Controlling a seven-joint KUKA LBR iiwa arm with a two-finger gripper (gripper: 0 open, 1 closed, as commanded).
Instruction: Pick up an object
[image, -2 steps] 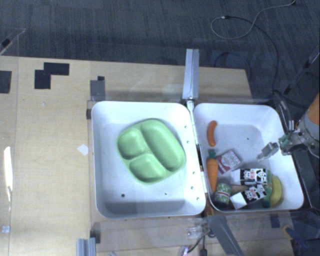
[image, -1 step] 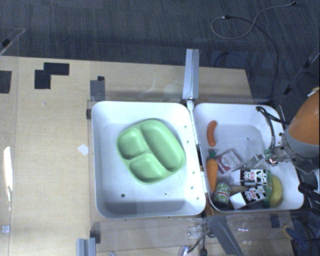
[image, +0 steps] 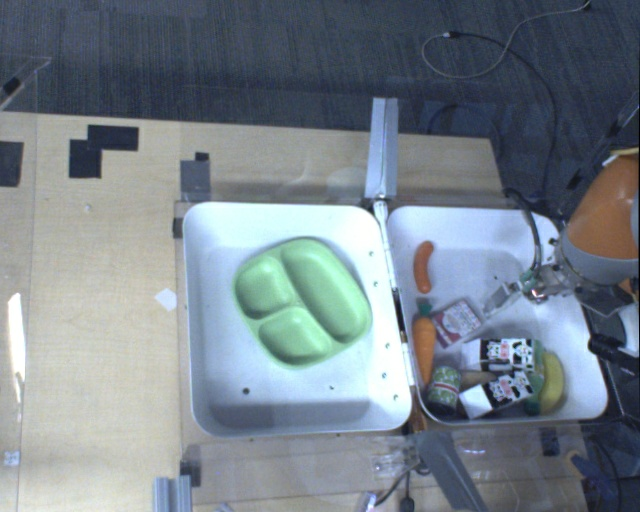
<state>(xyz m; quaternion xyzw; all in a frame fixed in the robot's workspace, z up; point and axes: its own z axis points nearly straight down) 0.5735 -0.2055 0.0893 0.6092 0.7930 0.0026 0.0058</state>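
Note:
My gripper (image: 497, 299) hangs over the right bin (image: 470, 235), reaching in from the right with the orange band (image: 612, 212) behind it. Its tip is just right of a small red and white packet (image: 460, 320) and apart from it. An orange sausage (image: 424, 266) lies near the bin's left wall, and a carrot (image: 424, 346) lies below that. Along the front sit two cow-print cartons (image: 507, 352) (image: 512, 387), a banana (image: 551, 380) and a green can (image: 443, 384). I see nothing held at the gripper.
The left bin (image: 215, 400) holds a green three-part plate (image: 302, 299). A metal divider post (image: 382, 150) stands between the bins at the back. Cables run over the dark floor beyond the bench.

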